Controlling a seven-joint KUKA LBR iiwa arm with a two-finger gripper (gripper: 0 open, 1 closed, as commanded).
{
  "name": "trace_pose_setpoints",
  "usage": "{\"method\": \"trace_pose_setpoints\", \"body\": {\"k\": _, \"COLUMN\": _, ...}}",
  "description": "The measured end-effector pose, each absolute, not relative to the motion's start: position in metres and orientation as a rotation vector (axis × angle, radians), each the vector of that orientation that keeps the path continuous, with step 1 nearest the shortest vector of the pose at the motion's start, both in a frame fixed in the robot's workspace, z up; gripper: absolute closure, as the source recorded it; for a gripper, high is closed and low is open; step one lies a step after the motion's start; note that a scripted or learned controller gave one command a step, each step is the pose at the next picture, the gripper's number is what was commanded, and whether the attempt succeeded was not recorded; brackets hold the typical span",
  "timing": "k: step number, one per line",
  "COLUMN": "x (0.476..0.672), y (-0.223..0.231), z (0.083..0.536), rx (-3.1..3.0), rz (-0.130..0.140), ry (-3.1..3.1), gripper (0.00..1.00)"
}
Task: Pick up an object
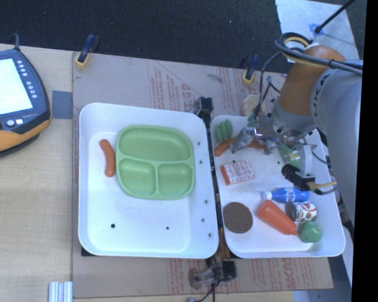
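Observation:
My gripper hangs low over the back left part of the right bin, below the arm's orange band. Just to its left lie a green ribbed piece and a small orange carrot. A red and white packet lies a little in front of the gripper. Further forward sit a brown round disc, a blue and white bottle, a large orange carrot with a green top and a small printed can. The arm hides part of the bin's back.
The left bin holds a green divided plate and an orange sausage to the plate's left. A tablet-like pendant rests on the bench at far left. Clamps stand at the cardboard's back edge.

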State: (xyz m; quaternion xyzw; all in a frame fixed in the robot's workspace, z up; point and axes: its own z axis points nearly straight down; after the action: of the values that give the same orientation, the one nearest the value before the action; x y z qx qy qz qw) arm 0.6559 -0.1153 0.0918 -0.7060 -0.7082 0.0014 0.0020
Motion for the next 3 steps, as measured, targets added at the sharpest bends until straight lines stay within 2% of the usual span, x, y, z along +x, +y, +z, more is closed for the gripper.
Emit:
{"method": "trace_pose_setpoints", "body": {"k": 2, "x": 0.6553, "y": -0.1053, "z": 0.0923, "rx": -2.217, "rz": 0.011, "ry": -2.220, "gripper": 0.00}}
{"method": "trace_pose_setpoints", "body": {"k": 3, "x": 0.6561, "y": -0.1148, "z": 0.0920, "rx": -2.217, "rz": 0.003, "ry": -2.222, "gripper": 0.00}}
